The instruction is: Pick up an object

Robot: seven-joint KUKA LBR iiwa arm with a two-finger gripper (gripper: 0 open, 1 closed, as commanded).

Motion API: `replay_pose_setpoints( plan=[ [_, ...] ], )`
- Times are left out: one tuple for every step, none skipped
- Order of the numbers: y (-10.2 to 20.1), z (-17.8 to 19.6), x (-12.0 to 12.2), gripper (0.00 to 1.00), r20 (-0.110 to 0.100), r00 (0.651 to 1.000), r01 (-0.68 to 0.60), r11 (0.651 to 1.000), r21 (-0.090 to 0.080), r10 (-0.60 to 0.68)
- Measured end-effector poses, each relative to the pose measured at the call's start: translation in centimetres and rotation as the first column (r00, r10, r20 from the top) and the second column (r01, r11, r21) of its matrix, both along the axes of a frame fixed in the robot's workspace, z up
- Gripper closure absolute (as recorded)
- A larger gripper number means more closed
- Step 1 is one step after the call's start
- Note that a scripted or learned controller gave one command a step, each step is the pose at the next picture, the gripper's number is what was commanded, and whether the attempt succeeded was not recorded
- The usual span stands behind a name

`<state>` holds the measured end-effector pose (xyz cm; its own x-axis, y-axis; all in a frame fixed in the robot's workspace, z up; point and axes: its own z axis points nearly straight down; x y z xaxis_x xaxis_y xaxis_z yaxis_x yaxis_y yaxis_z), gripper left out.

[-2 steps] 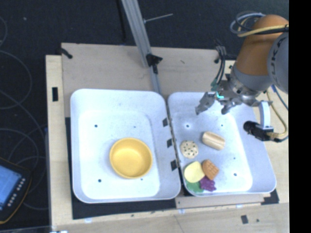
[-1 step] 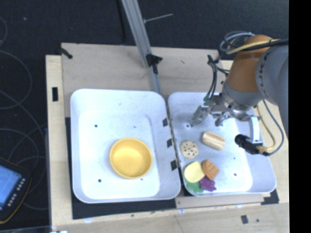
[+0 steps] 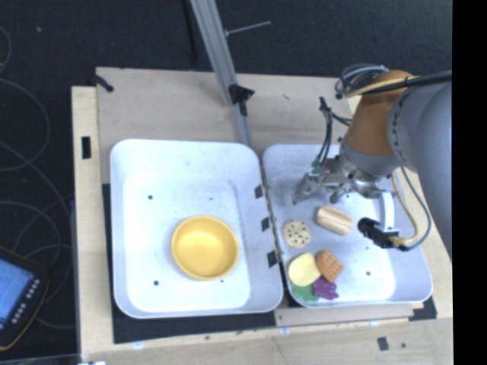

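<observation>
My gripper [image 3: 318, 192] hangs over the right bin [image 3: 411, 280], near its far middle, with the grey arm and its orange band behind it to the right. Its fingers are spread and nothing lies between them. Just below and right of it lies a tan cylinder-shaped piece [image 3: 334, 220]. A round chocolate-chip cookie [image 3: 296, 233] lies to the lower left. At the near edge sit a yellow-green fruit [image 3: 303, 268], an orange waffle-textured piece [image 3: 329, 265] and a purple grape bunch [image 3: 326, 289].
The left bin [image 3: 144, 173] holds a yellow bowl [image 3: 204, 247]. A grey metal pole [image 3: 217, 44] slants up from the back edge between the bins. Black cables and a connector [image 3: 377, 233] hang off the wrist over the right bin.
</observation>
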<state>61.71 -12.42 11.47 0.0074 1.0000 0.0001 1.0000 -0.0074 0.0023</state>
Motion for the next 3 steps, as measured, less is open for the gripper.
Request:
replay_pose_setpoints(
  plan=[
    [-0.1,-1.4,0.0,0.0,-0.003,1.0,-0.001,1.0,-0.001,0.001],
    [-0.2,-0.2,0.1,1.0,0.0,1.0,0.003,1.0,-0.001,-0.003],
    [-1.0,6.1,0.4,1.0,0.005,1.0,0.003,1.0,-0.002,-0.003]
  ],
)
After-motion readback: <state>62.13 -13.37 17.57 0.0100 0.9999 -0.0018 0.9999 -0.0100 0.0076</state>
